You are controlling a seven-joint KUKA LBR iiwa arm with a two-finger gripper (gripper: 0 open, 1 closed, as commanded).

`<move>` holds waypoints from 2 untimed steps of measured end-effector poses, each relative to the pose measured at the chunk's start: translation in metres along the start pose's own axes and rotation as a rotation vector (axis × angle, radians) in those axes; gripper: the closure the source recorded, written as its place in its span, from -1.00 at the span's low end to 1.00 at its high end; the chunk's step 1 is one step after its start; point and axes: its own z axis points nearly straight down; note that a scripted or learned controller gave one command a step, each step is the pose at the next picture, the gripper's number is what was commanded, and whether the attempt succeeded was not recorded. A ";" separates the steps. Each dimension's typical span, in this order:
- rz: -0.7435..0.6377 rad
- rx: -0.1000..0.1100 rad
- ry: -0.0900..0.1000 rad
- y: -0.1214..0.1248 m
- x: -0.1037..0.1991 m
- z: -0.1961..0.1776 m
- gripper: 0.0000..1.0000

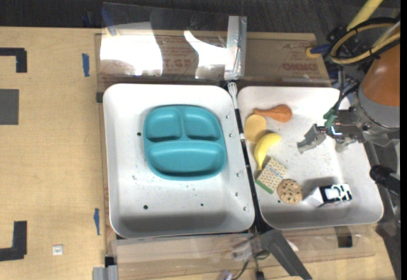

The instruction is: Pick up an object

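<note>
The pickable things crowd the right bin's [356, 95] left side: a banana [266, 148] beside the yellow round piece [255, 126], an orange drumstick-shaped toy [275, 112] above, a cracker [271, 175] and cookie [289, 191] below, and a black-and-white block [333, 194] apart. The hand [311, 138] hovers over bare floor right of the banana, holding nothing; whether wide or narrow I cannot tell. A teal divided plate [184, 141] fills the left bin [121, 164].
</note>
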 end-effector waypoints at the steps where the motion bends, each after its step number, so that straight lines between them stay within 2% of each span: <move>1: -0.098 -0.001 -0.001 0.050 0.030 0.048 -1.00; 2: -0.278 -0.005 -0.002 0.062 0.085 0.046 -1.00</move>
